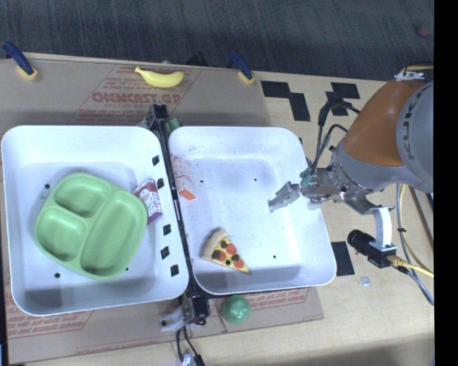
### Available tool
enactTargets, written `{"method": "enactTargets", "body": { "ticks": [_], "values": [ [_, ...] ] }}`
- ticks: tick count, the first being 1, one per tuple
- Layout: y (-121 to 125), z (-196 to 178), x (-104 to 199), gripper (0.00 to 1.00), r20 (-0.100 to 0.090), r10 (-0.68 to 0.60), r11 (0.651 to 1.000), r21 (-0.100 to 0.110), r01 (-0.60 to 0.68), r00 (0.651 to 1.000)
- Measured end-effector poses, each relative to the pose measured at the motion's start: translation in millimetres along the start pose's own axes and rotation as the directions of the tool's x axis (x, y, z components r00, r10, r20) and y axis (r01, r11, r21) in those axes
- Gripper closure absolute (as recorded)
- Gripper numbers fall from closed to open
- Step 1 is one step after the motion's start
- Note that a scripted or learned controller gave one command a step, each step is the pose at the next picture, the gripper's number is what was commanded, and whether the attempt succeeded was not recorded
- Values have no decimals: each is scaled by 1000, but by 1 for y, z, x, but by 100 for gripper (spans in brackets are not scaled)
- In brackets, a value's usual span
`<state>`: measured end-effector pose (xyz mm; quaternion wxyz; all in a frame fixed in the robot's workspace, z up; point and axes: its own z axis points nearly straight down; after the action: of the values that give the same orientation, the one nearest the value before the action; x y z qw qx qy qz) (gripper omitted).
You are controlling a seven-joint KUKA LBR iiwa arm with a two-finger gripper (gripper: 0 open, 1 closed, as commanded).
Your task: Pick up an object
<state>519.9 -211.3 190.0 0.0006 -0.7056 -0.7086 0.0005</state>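
Two bins: left (pixel 23 151) holding one green tray (pixel 90 223) and one packet (pixel 149 197) beside it; right (pixel 237 139) holding one pizza slice (pixel 225 252) near the front and one orange scrap (pixel 186 194). Gripper (pixel 282 197) above the right bin's right side, nothing visibly held; cannot tell whether parted or closed. One banana (pixel 159 75) behind, one green ball (pixel 234 309) in front.

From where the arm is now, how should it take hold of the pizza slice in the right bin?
Probably straight down across the pizza slice, pinching its two long edges near the crust. It lies flat, tip toward the near right corner, with bare floor of the right bin around it.
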Motion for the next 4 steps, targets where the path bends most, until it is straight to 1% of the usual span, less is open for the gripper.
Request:
{"method": "enactTargets", "body": {
  "ticks": [1, 2, 3, 4],
  "values": [
    [-18, 53, 79, 0, -1, -4, 1000, 3, 4, 1000],
    [49, 99, 62, 0, 0, -3, 1000, 2, 3, 1000],
    [50, 89, 63, 100, -1, -6, 1000, 2, 6, 1000],
    [-16, -6, 62, 100, 0, 1, 1000, 0, -1, 1000]
  ]
}}
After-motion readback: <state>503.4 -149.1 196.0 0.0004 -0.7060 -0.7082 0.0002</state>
